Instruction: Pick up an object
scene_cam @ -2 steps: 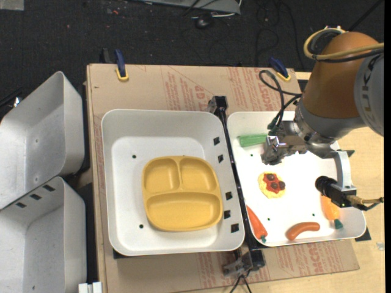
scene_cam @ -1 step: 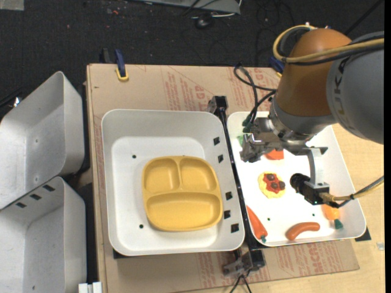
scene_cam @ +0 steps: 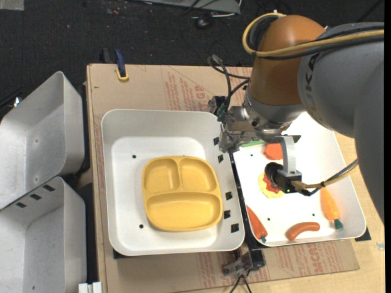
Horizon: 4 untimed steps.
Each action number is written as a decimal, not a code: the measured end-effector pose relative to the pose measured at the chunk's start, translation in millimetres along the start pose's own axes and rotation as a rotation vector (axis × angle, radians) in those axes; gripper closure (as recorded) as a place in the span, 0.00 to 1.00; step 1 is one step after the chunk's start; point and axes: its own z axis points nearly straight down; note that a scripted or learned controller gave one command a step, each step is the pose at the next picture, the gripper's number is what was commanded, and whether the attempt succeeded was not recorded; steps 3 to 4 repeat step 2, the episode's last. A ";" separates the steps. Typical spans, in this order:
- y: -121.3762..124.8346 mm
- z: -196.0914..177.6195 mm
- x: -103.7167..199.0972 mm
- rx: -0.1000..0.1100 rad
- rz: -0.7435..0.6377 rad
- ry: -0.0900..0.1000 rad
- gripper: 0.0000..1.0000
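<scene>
My fingers (scene_cam: 236, 135) sit low at the inner edge of the bin (scene_cam: 317, 140) I reach over, tucked under my own wrist, so I cannot tell whether they are wide or narrow, and I see nothing between them. Just beside them lie a green piece (scene_cam: 250, 143) and an orange-red piece (scene_cam: 273, 150), with a yellow piece (scene_cam: 267, 187) a little farther off. Farther out are a red pepper (scene_cam: 256, 223), a sausage (scene_cam: 302, 229) and a carrot (scene_cam: 330, 206), and the other bin (scene_cam: 116, 163) holds a yellow divided plate (scene_cam: 182, 193).
</scene>
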 end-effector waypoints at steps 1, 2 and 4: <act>22.4 1.5 43.6 0.000 0.001 0.000 1.00; 21.4 1.5 40.7 0.002 0.005 -0.002 0.00; 21.4 1.5 40.7 0.002 0.005 -0.002 0.00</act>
